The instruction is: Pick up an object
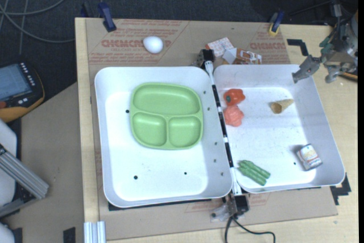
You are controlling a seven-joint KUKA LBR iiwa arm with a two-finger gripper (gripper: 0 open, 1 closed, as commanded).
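2 white bins sit side by side on the bench: the left bin [114,179] carries a green divided plate [166,115], the right bin [324,122] a red pepper [234,96] and pink piece [233,116] at its left edge, a tan cone [281,105] near the far edge, green pods [253,172] at the near-left corner and a small box [308,156] near the right edge. 1 gripper [310,68] hangs over the far-right corner, nothing seen in it; whether it is spread or closed I cannot tell.
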